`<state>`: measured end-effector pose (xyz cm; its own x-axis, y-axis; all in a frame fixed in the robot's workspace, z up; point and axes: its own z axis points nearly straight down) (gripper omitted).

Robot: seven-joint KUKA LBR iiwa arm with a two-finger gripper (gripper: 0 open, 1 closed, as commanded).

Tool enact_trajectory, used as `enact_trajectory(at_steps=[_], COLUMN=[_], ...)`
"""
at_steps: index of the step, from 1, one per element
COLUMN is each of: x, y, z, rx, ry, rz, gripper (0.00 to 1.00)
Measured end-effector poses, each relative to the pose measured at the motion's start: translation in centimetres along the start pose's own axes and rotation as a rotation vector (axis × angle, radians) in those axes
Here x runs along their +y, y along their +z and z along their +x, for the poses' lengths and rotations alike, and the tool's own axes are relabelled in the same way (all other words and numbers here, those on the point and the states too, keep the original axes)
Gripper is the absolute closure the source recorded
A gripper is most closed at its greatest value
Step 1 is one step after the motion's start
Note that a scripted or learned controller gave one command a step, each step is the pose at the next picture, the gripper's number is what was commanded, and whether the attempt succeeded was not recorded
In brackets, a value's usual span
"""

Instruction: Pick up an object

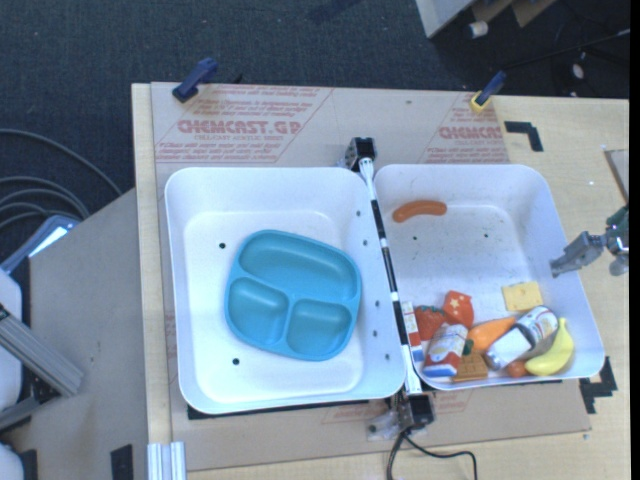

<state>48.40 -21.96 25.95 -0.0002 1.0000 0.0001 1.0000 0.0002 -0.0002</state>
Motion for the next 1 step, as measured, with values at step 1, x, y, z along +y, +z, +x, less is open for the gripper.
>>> enact_trajectory(at_steps=[1], x=[3.56], y=[14.69], z=[7.20], rx=[0.001], ry=[-0.001], rz=[0.002], gripper=[0.00])
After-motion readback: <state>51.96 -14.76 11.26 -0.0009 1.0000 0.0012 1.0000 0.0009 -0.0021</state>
